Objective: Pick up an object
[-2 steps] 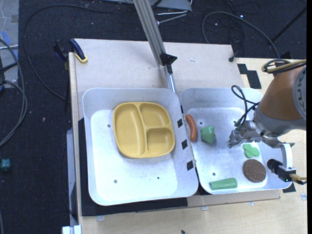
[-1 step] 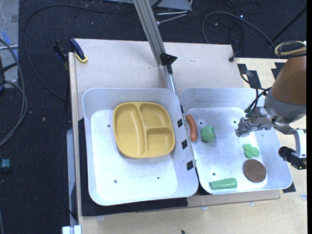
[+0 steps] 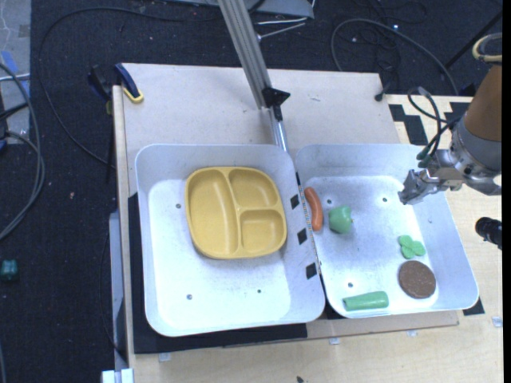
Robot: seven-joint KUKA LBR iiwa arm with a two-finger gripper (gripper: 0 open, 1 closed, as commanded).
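White bins sit side by side on the bench. Left bin [image 3: 160, 309] holds a yellow divided plate [image 3: 236, 212]. Right bin [image 3: 447, 214] holds an orange sausage [image 3: 314, 208], green block [image 3: 341, 219], green leafy piece [image 3: 411, 246], brown disc [image 3: 417, 279] and green cylinder [image 3: 366, 300]. Gripper [image 3: 415, 187] hangs over the right bin's far right part, above the leafy piece, gripping nothing; finger spacing cannot be judged.

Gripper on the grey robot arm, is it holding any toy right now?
No. The two-finger gripper hangs above the right white bin's far right edge with nothing between its fingers. The small green block lies apart in the bin.
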